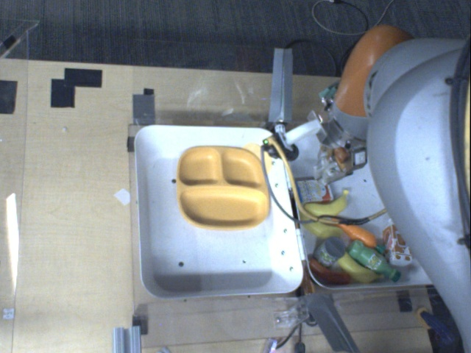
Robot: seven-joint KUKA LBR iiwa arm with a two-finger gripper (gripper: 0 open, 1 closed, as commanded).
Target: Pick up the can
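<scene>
The can (330,250) shows as a small round grey top at the near end of the right bin (313,271), wedged among a banana, a carrot and a green bottle. My gripper (339,157) hangs over the far part of the same bin, under the orange-banded wrist (372,65), well behind the can and apart from it. The big grey arm covers most of the right side of this bin.
A yellow divided plate (222,186) lies upside down in the left bin (158,263). Around the can lie bananas (327,208), an orange carrot (357,234), a green bottle (372,261) and a small carton (397,247). Black cables (278,190) run along the wall between the bins.
</scene>
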